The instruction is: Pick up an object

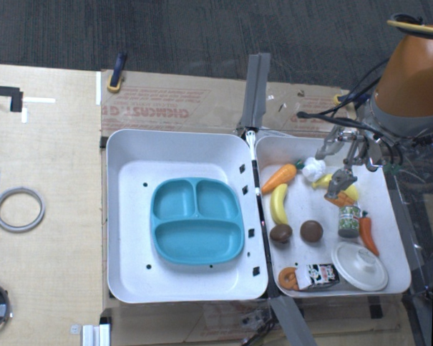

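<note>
The grey two-finger gripper (341,183) hangs inside the right-hand shallow white plastic bin (399,212), near its far wall; whether its fingers are spread I cannot tell. Just left of it a smooth orange plastic carrot (278,178) slants, tip toward the near-left. A glossy yellow banana (279,204) lies beyond that, lengthwise near-to-far.

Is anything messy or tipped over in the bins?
Nothing looks spilled or broken. The toy food lies jumbled in the right bin: a banana, two carrots and a small can. The blue plate sits flat in the left bin.
</note>
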Tool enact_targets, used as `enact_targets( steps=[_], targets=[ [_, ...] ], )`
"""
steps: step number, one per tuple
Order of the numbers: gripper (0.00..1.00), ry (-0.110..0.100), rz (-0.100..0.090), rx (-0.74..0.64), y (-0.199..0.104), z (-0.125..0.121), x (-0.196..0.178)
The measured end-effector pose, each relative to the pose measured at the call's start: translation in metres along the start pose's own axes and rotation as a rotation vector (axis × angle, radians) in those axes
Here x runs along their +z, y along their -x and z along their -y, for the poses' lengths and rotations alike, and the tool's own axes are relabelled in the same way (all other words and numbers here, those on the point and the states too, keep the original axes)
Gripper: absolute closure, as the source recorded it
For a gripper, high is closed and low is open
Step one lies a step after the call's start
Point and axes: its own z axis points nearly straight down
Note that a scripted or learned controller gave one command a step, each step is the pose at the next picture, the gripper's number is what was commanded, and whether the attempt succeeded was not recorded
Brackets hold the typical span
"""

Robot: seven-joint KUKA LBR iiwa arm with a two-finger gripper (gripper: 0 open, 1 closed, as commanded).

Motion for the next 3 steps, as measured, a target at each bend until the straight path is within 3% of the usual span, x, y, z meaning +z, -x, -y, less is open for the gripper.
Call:
enact_targets(
  steps=[1,2,3],
  targets=[
    [0.00,0.000,0.004,0.053,0.027,-0.009,0.103],
    [0.00,0.000,0.000,0.080,-0.018,0.016,0.118],
    [0.00,0.000,0.002,0.179,-0.034,0.077,0.117]
  ],
)
